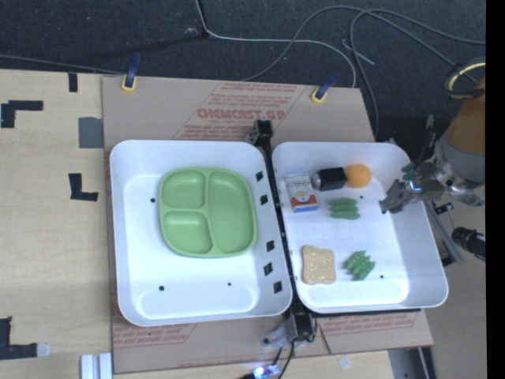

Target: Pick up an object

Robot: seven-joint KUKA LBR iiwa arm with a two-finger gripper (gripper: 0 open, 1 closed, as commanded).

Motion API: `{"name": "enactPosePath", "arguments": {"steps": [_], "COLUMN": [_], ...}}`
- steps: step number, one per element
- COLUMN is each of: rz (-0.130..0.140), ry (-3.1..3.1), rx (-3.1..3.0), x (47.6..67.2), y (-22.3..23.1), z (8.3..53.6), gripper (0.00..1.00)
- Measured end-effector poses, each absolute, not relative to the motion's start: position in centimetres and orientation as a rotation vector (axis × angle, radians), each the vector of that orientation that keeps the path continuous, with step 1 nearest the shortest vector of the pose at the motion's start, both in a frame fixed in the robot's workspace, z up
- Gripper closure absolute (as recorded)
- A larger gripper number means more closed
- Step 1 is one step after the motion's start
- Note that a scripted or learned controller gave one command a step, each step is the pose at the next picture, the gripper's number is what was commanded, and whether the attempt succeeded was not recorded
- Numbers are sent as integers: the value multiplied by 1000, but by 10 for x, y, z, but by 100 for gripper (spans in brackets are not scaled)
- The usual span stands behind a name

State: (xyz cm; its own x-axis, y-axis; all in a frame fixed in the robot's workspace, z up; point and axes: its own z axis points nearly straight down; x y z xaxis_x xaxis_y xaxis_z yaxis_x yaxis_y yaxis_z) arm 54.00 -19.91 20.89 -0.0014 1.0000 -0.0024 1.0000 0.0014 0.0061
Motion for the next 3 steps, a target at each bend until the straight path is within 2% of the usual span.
{"name": "enactPosePath", "arguments": {"steps": [1,2,3], "rz": [2,1,1], "ry": [2220,2230,2229], "rx": [2217,2215,2215], "x": [541,563,572], "y": [-199,-139,-88], "z": [249,241,242], "gripper": [100,100,100]}}
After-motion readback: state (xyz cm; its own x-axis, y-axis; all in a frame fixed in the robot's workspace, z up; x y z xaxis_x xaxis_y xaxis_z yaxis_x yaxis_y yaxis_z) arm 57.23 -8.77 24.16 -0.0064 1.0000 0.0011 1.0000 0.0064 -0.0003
